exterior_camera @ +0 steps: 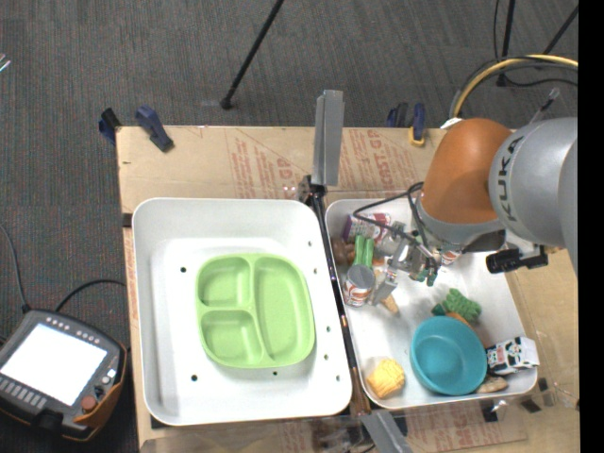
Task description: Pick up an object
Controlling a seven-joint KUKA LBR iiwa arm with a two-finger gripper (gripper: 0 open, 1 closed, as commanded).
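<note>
Arm [514, 182]: grey with an orange band, reaching in from the right over the right bin [521, 310], wrist tilted down toward the bin's upper left part.
Jaws [389, 291]: hanging just above the bin floor beside the can; whether they are open or closed cannot be told, and nothing shows between them.
Can [359, 284]: small tin in the right bin's left part, close to the wall between the bins, just left of the jaws. It stands roughly upright, its round silvery top facing up, long axis near vertical with a slight lean. Its label is red and white; the writing is too small to read.
Other things in the right bin: a teal bowl [447, 355] at the lower middle, mouth up; a yellow corn piece [385, 377] at the lower left; a green toy [458, 304] above the bowl; a black-and-white carton [511, 355] at the lower right corner, lying on its side; a cluster of small items [363, 239] at the upper left, hard to tell apart.
Left bin [156, 253]: holds a green plate [255, 310] with three compartments, lying flat at the middle.
Counter [226, 163]: brown cardboard with red printed lettering, upside down and not legible.
Pendant [57, 371]: on the floor at the lower left, screen lit white.
</note>
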